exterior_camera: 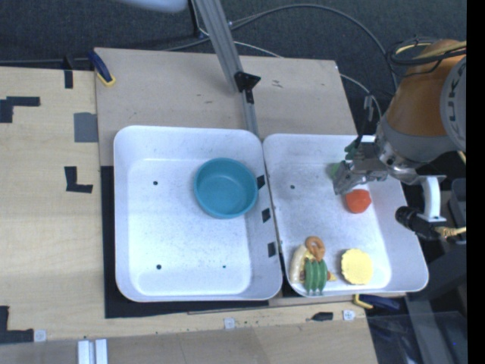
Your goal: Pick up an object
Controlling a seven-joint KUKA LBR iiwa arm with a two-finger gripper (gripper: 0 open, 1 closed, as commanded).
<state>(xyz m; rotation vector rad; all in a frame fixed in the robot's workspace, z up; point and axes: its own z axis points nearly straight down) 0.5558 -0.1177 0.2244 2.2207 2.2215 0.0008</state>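
Note:
My gripper hangs low over the right bin, its dark fingers pointing down just left of and above a small red-orange ball. The ball lies on the bin floor, touching or nearly touching the fingertips, and is not seen between them. Near the bin's front edge lie a yellow round piece and a green and yellow toy with an orange top. A blue bowl sits upright in the left bin.
A grey metal pole slants down from the top to the gap between the bins. The arm's orange band and grey body fill the right side above the right bin. Cables run across the dark floor behind the bench.

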